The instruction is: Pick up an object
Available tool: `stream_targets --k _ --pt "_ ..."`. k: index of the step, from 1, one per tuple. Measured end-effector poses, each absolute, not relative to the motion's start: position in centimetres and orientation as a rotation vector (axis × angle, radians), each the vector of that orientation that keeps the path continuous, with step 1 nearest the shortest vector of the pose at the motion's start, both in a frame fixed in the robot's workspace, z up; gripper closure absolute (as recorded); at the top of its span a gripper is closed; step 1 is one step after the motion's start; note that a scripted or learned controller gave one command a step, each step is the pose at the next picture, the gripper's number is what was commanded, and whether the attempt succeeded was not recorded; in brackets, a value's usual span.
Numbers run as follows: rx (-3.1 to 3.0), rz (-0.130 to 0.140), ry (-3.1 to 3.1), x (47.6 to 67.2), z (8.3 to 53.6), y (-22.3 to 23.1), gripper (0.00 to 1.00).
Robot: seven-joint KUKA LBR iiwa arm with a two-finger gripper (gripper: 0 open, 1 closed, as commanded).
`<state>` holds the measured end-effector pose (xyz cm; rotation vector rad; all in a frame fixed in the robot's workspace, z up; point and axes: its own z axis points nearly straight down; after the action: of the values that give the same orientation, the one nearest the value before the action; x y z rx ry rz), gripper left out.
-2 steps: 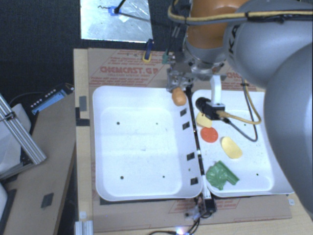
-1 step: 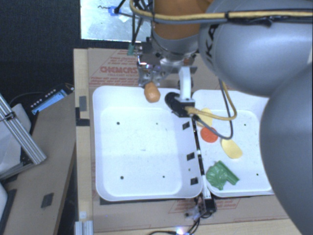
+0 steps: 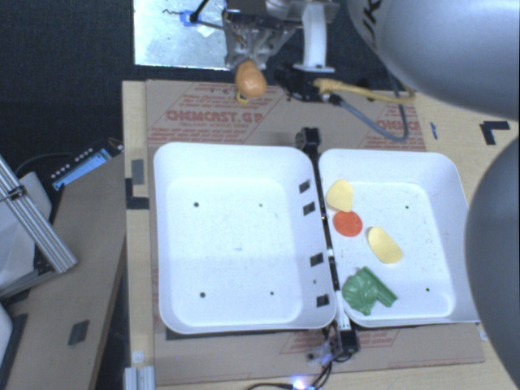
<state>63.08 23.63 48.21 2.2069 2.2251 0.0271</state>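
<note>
A grey robot arm's two-finger gripper [image 3: 249, 65] hangs high above the bench's far edge, pinching a small tan, potato-shaped object [image 3: 251, 80] between its fingers, beyond the rims of both bins. The shallow white left bin [image 3: 175, 218] lies open and unobstructed. The shallow white right bin [image 3: 439, 177] holds a pale yellow rounded piece [image 3: 340, 194], a flat red disc [image 3: 348, 223], a yellow oval piece [image 3: 384, 244] and a crumpled green leafy item [image 3: 367, 291], clustered near the divider. Brown printed cardboard [image 3: 203, 112] underlies the bins.
</note>
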Motion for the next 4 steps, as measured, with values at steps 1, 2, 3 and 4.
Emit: stream_targets --k 1,2,3,4 --pt "2.213 0.011 2.223 67.0 52.8 23.3 1.00" --pt "2.214 0.003 2.228 64.2 53.6 23.4 1.00" --pt "2.225 0.002 2.214 67.0 53.5 16.4 1.00" --pt "2.220 -0.019 2.235 66.7 36.4 21.7 1.00"
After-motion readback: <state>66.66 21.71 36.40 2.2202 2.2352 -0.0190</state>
